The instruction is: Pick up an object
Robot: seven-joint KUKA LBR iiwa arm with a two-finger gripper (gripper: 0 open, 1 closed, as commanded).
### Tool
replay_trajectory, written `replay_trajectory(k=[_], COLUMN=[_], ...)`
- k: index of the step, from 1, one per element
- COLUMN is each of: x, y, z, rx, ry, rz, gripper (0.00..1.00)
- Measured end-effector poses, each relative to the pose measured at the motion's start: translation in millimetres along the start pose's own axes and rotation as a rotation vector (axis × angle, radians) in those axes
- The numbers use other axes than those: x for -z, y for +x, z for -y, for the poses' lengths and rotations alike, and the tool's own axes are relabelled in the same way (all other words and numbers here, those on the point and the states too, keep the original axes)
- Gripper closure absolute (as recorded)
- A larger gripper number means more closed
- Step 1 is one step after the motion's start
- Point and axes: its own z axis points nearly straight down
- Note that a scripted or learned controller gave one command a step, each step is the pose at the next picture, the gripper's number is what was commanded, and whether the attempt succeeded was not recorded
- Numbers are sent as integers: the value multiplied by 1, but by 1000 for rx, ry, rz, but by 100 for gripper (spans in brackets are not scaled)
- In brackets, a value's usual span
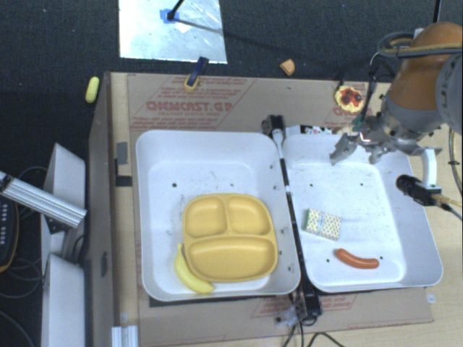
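Currently, arm: grey, orange band, reaching in from the right over the right bin's point(427, 262) far corner
Claw point(358, 150): fingers spread apart, nothing between them — above bare bin floor
Right bin: hot dog point(356, 259) near front edge; patterned packet point(323, 224) just behind it, well apart from claw
Left bin point(155, 194): yellow divided tray point(230, 236); banana point(189, 272) touching its front-left edge
Desk point(217, 100): brown board under both bins

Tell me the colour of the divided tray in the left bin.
Yellow: the divided tray shows plainly in the camera view.
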Motion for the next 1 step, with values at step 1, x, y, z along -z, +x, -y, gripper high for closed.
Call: replay_trajectory(k=[1], x=[21], y=[-24], z=[78], rx=[-3], ry=[-1], rz=[2], gripper=[0])
